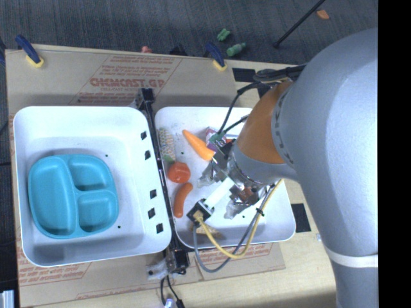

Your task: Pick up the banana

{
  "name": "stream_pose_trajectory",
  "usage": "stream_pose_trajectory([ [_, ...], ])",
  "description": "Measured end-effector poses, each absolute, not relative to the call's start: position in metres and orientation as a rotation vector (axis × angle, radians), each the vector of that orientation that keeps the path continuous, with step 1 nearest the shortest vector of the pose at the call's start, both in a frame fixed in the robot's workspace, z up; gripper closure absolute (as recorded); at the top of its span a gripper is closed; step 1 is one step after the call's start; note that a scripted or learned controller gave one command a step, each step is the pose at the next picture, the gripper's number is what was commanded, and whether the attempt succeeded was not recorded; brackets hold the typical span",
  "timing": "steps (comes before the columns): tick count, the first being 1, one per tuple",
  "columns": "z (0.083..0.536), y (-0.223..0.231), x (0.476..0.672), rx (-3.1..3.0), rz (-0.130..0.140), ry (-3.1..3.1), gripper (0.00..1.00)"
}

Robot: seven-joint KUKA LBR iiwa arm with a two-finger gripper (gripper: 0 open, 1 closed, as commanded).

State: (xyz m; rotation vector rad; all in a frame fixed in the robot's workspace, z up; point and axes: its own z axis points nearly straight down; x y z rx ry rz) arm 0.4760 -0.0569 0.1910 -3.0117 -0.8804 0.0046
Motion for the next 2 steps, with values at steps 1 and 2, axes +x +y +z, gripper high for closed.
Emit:
stream_pose_trajectory([
  [1, 0.201, -0.056, 0.476, -3.006, 0.008, -0.889, 1.00],
  [2, 0.191, -0.019, 0.476, -2.862, 0.006, -1.284, 1.00],
])
